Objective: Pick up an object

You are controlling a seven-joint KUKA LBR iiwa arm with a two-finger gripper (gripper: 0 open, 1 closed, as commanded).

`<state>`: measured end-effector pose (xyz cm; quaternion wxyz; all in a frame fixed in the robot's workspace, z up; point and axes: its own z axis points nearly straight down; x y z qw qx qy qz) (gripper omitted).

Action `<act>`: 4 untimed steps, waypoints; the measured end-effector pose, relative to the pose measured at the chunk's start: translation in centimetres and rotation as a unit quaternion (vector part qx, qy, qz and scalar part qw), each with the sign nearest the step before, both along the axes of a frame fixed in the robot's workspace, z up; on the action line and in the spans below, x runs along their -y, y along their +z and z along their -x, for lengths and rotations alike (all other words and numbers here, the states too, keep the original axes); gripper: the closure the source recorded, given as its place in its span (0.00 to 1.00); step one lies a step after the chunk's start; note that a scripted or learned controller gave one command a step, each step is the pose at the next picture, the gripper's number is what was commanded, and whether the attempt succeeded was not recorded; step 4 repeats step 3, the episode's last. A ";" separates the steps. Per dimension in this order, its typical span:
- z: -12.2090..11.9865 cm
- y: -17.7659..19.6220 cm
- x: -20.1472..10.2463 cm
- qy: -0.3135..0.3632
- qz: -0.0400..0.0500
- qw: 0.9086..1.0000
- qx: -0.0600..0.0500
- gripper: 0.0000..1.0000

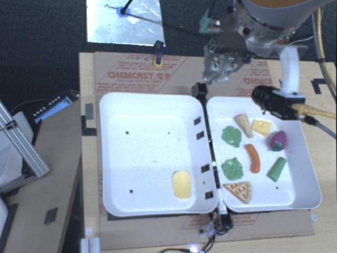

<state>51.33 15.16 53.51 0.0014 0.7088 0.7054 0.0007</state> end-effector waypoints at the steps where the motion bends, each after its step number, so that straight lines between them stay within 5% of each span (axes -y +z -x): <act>1: 0.8 0.0 -3.2 0.005 -0.001 1.000 0.000 1.00; 2: -1.2 0.0 -6.6 0.005 -0.001 1.000 0.000 1.00; 3: 2.9 0.0 -8.4 0.006 -0.001 1.000 -0.002 1.00; 4: 2.9 0.0 -8.4 0.006 -0.001 1.000 -0.002 1.00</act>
